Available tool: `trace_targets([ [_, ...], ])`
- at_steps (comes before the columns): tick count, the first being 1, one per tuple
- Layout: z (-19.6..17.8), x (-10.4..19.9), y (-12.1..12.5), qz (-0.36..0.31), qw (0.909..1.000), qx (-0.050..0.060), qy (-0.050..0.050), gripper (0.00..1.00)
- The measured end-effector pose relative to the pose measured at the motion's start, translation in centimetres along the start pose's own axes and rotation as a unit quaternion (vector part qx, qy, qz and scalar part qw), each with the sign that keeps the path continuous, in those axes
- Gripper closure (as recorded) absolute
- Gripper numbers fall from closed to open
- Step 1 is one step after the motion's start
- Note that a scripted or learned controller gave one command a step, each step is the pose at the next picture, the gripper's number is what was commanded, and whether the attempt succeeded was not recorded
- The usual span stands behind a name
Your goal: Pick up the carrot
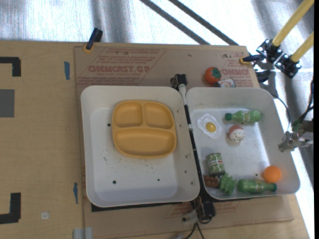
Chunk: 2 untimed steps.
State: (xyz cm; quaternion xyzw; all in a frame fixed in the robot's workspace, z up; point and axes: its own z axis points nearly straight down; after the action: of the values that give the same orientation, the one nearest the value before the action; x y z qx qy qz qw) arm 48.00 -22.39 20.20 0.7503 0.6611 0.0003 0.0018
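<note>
Camera view: nothing picked yet. What I take for the carrot (213,181) lies at the right bin's (279,128) near edge, below the green can (215,163). My gripper (293,142) sits at that bin's right rim, well apart; grip state unreadable. Approach and grasp both remain.

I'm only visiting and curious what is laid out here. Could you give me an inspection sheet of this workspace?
Surface: left bin and right bin side by side on a cardboard sheet.
Job's things: carrot cannot be told apart among the toys in the right bin.
Clutter: yellow plate in the left bin; fried egg, two green bottles, orange ball, green can in the right; red-orange toy on the cardboard.
Grippers: nothing seen.
Cables: black cable between the bins.
Surroundings: yellow rods, top right.
</note>
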Motion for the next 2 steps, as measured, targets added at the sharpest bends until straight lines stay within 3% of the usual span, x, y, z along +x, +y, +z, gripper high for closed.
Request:
trace_targets([
  [1, -9.9, 0.3, 0.0, -0.036, 0.9993, 0.000, 0.000, 1.00],
  [2, -6.8, 0.9, -0.1, 0.217, 0.9761, 0.003, 0.001, 1.00],
])
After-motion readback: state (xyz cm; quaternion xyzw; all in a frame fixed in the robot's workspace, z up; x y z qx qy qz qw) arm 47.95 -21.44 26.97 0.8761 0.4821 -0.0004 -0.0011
